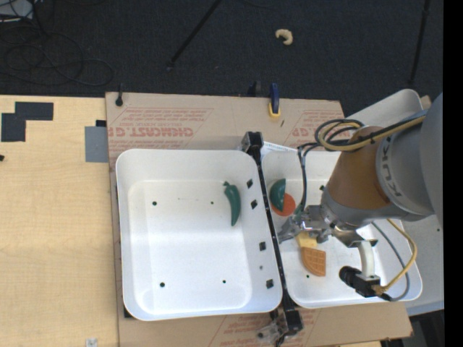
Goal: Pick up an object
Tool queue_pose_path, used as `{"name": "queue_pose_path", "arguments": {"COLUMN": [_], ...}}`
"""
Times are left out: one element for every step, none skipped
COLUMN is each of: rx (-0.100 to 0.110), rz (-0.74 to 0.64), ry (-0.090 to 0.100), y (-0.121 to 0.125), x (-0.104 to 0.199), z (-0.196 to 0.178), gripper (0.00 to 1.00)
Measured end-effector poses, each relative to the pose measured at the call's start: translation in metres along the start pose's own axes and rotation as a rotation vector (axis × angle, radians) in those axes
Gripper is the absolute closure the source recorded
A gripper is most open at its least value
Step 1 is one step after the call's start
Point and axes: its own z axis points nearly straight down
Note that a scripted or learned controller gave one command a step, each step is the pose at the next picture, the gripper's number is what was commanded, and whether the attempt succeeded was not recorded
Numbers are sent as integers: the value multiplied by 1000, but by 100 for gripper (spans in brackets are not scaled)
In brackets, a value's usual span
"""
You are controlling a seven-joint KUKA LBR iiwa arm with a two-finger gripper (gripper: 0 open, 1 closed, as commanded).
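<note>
Gripper (309, 231) sits low in the shallow white right bin (405, 284), just over the tan wedge-shaped block (314, 259), apparently lining up a pick; finger state unreadable.

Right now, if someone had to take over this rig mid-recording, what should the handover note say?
Hand: low in the right white bin, near the bins' shared wall; whether it grips anything cannot be told from above.
Things: dark green pepper-shaped toy lies in the left white bin, towards its right wall. In the right bin, a green-and-orange round toy sits by the dividing wall, and a tan wedge-shaped piece lies just below the hand.
Done: arm has reached into the right bin.
Left: nothing is visibly lifted; a confirmed pick of one object remains.
</note>
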Motion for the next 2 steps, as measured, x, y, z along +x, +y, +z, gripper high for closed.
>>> {"name": "queue_pose_path", "arguments": {"rx": [2, -7], "rz": [6, -12], "ry": [2, 3], "y": [0, 3], "x": [-1, 91], "z": [-11, -107], "gripper": [100, 100]}}
